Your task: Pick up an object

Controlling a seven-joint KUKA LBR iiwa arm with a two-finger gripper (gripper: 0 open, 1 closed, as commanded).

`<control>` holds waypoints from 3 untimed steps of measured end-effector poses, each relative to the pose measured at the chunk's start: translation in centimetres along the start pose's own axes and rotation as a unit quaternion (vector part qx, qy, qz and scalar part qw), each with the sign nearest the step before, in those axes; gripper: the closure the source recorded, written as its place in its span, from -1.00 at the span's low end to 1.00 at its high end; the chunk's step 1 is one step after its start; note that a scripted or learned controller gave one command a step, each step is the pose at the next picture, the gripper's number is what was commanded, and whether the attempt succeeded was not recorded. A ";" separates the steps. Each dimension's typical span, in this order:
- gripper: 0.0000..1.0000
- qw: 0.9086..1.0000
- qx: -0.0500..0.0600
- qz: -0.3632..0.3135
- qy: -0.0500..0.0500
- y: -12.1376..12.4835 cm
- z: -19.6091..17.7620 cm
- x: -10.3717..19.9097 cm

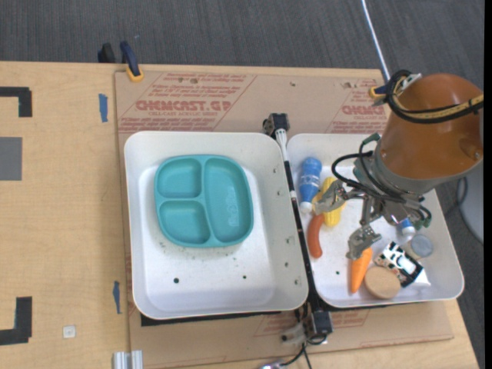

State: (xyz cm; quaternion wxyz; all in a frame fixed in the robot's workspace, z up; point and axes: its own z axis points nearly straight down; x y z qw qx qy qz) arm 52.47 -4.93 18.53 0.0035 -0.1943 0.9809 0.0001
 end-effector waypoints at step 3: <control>-1.00 1.000 0.000 -0.001 0.001 -3.6 9.9 5.3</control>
